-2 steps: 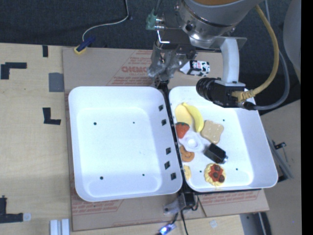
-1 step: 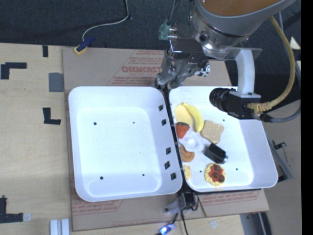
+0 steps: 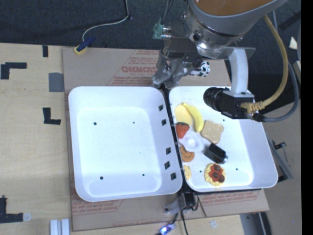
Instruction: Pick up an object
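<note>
Where the bench (image 3: 29,146) lies bare at the left, black tape marks (image 3: 49,115) and a grey patch (image 3: 56,81) are recorded on its pale surface. A blue and yellow clip (image 3: 84,45) is noted at the far edge, on the end of a pale cable (image 3: 110,22).

Cardboard sheet (image 3: 98,65): laid under both bins. Red printed lettering (image 3: 139,68) is carried along its far side; "CHEM" can be read at the start, and the rest is not made out with certainty.

Left bin (image 3: 117,141): white, shallow, marked by small dark dots.

Gripper (image 3: 165,80): held at the far rim, over the seam where the two bins meet. Whether it is open or closed cannot be told, as its tip is seen as one dark mass. Nothing is seen held in it.

Right bin (image 3: 249,175): white, with all the toy pieces gathered in its left half.
- banana (image 3: 190,114), yellow, nearest the gripper, just on the near side of it and apart from it
- red fruit (image 3: 182,129), touching the banana's lower end
- white round piece (image 3: 190,142), beside the red fruit
- toast slice (image 3: 212,130), tan, right of the banana
- brown ring (image 3: 186,154), by the seam
- black block (image 3: 214,153), tilted, below the toast slice
- small yellow piece (image 3: 186,172), at the near left wall
- round tart (image 3: 215,174), yellow with red spots, farthest from the gripper

Black cylinder (image 3: 220,102): mounted on the arm, over the bin's far side. A yellow hose (image 3: 283,67) is looped at the right
</note>
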Controlling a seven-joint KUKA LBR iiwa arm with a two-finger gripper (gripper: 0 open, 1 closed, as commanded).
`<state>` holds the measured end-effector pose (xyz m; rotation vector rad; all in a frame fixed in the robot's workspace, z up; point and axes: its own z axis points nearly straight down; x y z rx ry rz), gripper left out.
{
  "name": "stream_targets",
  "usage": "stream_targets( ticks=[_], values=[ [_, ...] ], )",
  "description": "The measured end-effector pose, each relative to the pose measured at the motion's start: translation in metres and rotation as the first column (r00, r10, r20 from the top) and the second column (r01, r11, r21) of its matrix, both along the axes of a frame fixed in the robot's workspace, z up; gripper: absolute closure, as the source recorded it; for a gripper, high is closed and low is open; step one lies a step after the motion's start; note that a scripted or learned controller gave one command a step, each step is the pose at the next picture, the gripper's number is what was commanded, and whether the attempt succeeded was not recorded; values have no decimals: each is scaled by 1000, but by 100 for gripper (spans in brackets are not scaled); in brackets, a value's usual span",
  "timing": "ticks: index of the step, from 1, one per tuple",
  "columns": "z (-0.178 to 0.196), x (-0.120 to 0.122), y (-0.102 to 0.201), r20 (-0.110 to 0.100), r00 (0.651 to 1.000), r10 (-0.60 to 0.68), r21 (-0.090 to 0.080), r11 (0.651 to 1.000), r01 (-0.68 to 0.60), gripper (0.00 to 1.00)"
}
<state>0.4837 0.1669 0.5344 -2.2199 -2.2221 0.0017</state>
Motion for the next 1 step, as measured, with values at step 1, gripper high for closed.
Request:
stream_targets(
  ticks=[1],
  values=[
    [0, 0, 13, 0, 1000, 1, 0, 1000, -1, 100]
  ],
)
